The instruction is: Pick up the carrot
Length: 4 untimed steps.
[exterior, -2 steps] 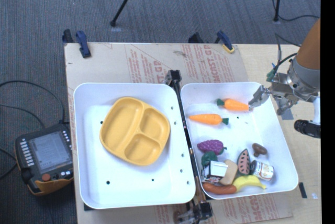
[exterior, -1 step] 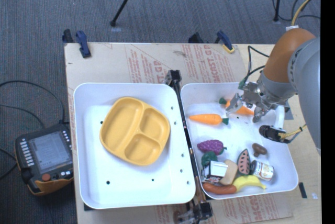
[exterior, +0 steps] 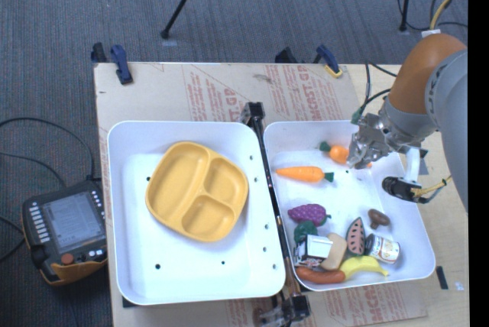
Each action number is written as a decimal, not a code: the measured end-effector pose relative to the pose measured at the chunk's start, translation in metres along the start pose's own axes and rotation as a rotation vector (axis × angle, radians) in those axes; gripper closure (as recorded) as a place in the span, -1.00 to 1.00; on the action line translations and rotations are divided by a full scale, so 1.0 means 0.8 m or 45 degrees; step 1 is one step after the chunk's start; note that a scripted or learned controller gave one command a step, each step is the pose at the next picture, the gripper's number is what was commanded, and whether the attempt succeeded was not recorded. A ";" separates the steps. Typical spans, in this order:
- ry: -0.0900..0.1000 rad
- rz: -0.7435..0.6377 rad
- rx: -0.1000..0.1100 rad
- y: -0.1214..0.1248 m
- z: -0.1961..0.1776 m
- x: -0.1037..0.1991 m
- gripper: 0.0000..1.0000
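Camera view: the carrot (exterior: 302, 174) lay in the right bin (exterior: 419, 230), near its left wall, with the claw (exterior: 361, 150) above the bin's upper right part.

The carrot was a smooth orange taper lying almost level, its pointed tip toward the left bin (exterior: 122, 226) and a small dark green stub at its right end; nothing touched it. The claw hung from the grey arm (exterior: 428, 89) close beside a small orange fruit (exterior: 338, 153), apart from the carrot; whether its fingers were parted or closed could not be told. Below the carrot lay purple grapes (exterior: 307, 213), a watermelon slice (exterior: 355, 235), a banana (exterior: 363, 267) and a can (exterior: 382, 248). The left bin held a yellow divided plate (exterior: 197, 191) on the bench (exterior: 191, 92).
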State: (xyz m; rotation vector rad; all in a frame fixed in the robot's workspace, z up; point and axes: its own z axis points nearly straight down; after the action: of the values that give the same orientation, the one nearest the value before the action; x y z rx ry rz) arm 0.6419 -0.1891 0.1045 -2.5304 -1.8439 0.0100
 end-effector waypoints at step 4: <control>0.002 0.298 0.006 -0.042 0.011 0.077 1.00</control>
State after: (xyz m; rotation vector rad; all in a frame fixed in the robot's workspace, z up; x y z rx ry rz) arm 0.6286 -0.1200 0.0959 -2.7250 -1.5333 0.0138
